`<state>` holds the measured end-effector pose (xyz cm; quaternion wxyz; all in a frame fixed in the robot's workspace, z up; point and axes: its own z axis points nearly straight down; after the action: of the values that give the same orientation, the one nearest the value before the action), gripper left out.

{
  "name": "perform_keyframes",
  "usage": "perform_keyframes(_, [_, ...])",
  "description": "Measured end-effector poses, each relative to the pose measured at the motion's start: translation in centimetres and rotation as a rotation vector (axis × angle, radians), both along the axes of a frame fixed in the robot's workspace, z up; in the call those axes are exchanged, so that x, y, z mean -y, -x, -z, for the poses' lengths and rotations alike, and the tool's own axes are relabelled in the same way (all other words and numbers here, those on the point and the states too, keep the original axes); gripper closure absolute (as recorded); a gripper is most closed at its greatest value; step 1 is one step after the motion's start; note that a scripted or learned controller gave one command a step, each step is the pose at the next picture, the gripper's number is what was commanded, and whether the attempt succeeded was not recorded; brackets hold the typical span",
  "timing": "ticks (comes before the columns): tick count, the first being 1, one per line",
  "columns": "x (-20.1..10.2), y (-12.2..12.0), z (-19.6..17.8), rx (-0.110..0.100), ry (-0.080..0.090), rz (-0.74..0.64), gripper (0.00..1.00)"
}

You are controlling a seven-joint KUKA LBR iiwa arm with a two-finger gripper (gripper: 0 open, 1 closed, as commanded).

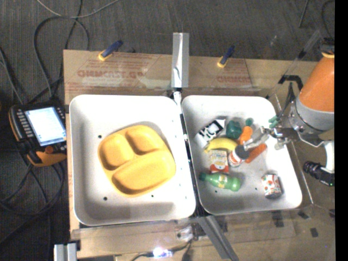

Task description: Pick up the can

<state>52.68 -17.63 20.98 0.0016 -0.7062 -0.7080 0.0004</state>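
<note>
The can (271, 185) sits upright in the right bin (288, 200), near its front right corner, on its own. The pincer (255, 140) is well back from it, over the pile of stuff mid-bin: a banana (222, 144), a green bottle (221, 181), orange bits. Can't tell how the pincer stands. The left bin (87, 113) has a yellow divided tray (137, 159).

A robotics lab: a plywood surface (136, 72) held by clamps (110, 49) carries two white bins (81, 145), with loose cables (49, 15) on grey carpet (228, 15) and a control tablet (41, 125) alongside.
</note>
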Motion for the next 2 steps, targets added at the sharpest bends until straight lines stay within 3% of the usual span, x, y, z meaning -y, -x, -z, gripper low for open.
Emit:
perform_keyframes(1, [4.7,3.5,6.7,-0.001,0.001,0.052,0.0])
perform_keyframes(2, [3.7,3.8,11.2,0.004,-0.009,0.045,0.0])
